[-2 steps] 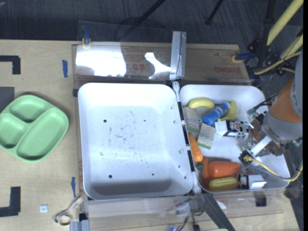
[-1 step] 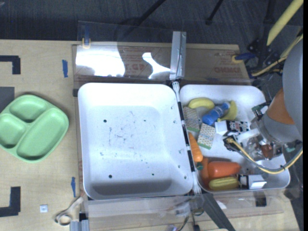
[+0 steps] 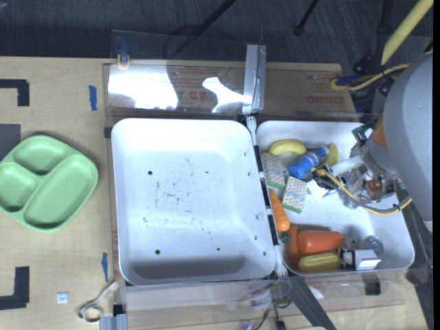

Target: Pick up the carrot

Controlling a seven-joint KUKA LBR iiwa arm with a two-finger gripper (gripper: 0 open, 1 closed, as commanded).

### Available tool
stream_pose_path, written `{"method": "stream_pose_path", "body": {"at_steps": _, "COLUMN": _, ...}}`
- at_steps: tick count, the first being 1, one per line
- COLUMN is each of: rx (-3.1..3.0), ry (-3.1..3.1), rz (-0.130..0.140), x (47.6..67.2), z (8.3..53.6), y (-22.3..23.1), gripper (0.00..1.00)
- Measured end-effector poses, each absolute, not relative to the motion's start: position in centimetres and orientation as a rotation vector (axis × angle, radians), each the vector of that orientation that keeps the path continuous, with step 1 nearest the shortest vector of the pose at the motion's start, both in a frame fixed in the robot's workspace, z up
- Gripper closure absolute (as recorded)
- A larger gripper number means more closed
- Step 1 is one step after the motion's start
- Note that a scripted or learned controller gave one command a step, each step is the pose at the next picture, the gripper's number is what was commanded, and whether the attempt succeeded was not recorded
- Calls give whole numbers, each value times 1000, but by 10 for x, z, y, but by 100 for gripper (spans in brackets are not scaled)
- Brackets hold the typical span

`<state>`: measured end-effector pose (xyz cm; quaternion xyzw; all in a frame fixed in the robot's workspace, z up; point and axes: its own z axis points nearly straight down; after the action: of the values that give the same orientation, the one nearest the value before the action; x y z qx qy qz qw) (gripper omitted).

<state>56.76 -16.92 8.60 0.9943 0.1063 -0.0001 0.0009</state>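
In the right bin (image 3: 402,249), against its left wall, the carrot (image 3: 278,212) lay slanted and untouched, just above a larger orange-red vegetable (image 3: 317,240) and beside a checked packet (image 3: 295,193), so you would have judged the pick not yet begun. The hand (image 3: 350,182) hung over the bin's middle, well apart from the carrot, with wires around it; you could not tell how it was set. No writing was readable: the red print on the board behind the bins (image 3: 199,95) was glare-washed.
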Motion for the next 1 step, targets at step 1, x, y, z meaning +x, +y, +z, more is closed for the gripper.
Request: {"method": "stream_pose_path", "body": {"at_steps": 1, "rx": 3124, "ry": 333, "rz": -3, "x": 567, "z": 85, "y": -169, "gripper": 0}}
